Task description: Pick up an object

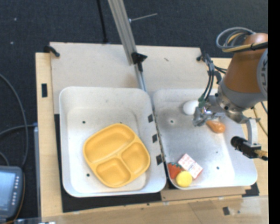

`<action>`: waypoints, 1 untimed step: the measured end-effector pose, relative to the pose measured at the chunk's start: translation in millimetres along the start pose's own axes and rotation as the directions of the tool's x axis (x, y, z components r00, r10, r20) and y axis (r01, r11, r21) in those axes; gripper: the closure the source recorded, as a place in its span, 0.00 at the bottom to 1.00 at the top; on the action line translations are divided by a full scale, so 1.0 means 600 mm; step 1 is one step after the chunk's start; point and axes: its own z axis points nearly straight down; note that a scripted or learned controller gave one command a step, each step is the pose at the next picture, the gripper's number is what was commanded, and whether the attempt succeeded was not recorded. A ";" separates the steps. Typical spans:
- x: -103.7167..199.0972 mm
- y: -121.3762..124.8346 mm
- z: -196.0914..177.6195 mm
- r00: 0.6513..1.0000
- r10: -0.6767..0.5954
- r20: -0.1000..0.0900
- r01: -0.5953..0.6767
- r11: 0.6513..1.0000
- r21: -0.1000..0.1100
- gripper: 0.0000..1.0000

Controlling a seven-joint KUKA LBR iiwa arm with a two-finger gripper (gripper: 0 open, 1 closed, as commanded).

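White plastic right bin point(224, 171) holds a white egg-shaped ball point(190, 108) and an orange oblong piece point(216, 126) near its far edge, beside the tool point(200, 118); whether that tool grips anything I cannot tell. A yellow ball point(184, 178), red piece point(173, 170) and pink-checked white box point(190, 164) sit at its near left corner. A yellow three-compartment plastic tray point(116, 154) lies in the left bin point(72, 111).

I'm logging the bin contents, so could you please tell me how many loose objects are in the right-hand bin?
5, though the arm may hide more: a white ball and an orange piece beside the tool, and a red piece, yellow ball and red-and-white box in the near corner.
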 end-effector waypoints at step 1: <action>-0.002 0.003 -0.040 1.000 0.000 -0.001 0.000 1.000 0.004 1.00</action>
